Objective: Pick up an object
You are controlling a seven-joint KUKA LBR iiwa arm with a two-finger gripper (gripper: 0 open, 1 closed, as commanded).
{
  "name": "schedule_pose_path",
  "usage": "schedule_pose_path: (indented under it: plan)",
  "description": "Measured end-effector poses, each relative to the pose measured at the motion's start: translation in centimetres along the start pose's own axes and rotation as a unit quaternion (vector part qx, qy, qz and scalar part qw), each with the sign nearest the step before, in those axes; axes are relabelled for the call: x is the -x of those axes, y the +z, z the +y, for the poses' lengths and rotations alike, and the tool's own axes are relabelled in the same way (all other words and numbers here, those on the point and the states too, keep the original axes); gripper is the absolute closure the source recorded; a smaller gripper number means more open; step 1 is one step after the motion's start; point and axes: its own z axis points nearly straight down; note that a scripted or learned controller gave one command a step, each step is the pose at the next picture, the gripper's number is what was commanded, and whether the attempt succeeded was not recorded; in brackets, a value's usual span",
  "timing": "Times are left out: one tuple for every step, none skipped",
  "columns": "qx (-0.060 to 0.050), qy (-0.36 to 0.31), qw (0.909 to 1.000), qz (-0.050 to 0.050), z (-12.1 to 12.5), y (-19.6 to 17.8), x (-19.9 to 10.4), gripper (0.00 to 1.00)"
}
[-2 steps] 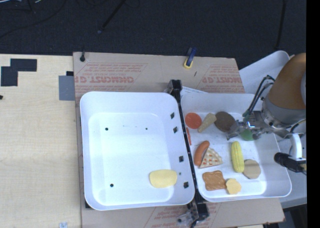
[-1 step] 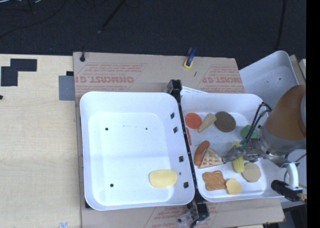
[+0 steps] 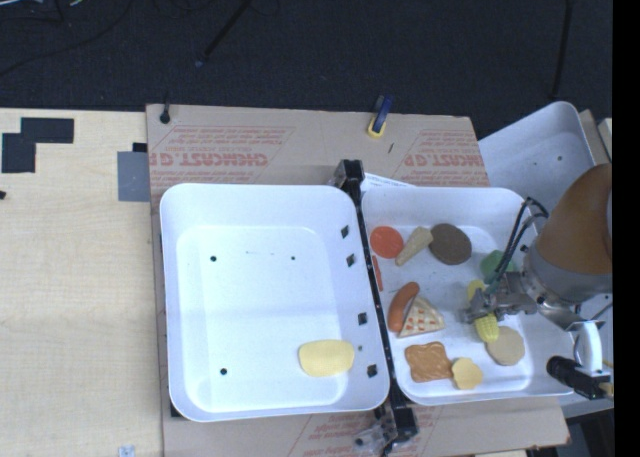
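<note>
arm: grey with orange band, comes in from the right, wrist low over the right bin
gripper: down inside the right bin near its right-centre, just above the corn
gripper state: can't tell, the tips are hidden among the toys
corn: small yellow corn cob directly under the gripper tip, touching or nearly touching it; can't confirm it sits between anything
green item: just above the gripper, partly hidden behind the cable, type unclear
beige round piece: just below and right of the corn, lying flat on the bin floor
brown oval: potato-like toy in the upper middle of the right bin, a beige pear-shaped piece against its left side
tomato slice: red-orange disc upper left of the right bin, near the divider
sausage: orange-red tilted, touching the waffle wedge
toast: brown slice lower left of the right bin, small yellow chunk just to its right
left bin: holds one pale yellow lemon-like piece in its lower right corner
bench: bins sit on cardboard over a wooden top
</note>
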Motion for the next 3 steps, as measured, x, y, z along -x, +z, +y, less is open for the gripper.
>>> schedule_pose_path:
  plan:
    - [0.002, -0.008, 1.0, 0.0, 6.9, 1.1, -8.9, 1.0]
    - [0.007, -0.008, 0.9999, -0.001, 13.2, -9.6, -15.1, 1.0]
    - [0.002, -0.007, 1.0, 0.0, 13.2, -13.0, -22.0, 1.0]
